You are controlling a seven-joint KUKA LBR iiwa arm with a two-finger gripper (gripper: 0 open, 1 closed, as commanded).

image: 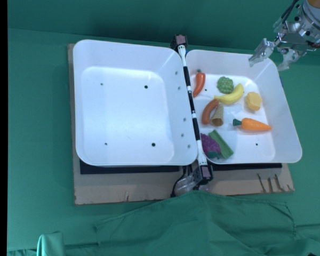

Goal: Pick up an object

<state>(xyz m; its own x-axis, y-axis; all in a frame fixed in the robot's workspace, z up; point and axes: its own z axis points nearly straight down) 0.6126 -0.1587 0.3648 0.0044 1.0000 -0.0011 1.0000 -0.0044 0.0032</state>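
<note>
a: gripper (pixel 272 56) up at the top right, hanging over the far right corner of the right bin (pixel 280 92). fingers spread apart, nothing between them.

b: and the stuff to grab?

a: all sitting in the right bin. red chili (pixel 199 83) near the divider, broccoli (pixel 225 84) beside it, banana (pixel 231 95) just below that, yellow lemon-ish thing (pixel 253 101) to the right. sausage (pixel 208 111) touching a cone (pixel 217 115), carrot (pixel 252 124) lower right, purple grapes (pixel 209 145) and a green piece (pixel 221 143) at the near left corner.

b: left bin (pixel 122 105)?

a: just bare white with a few dark dots.
</note>
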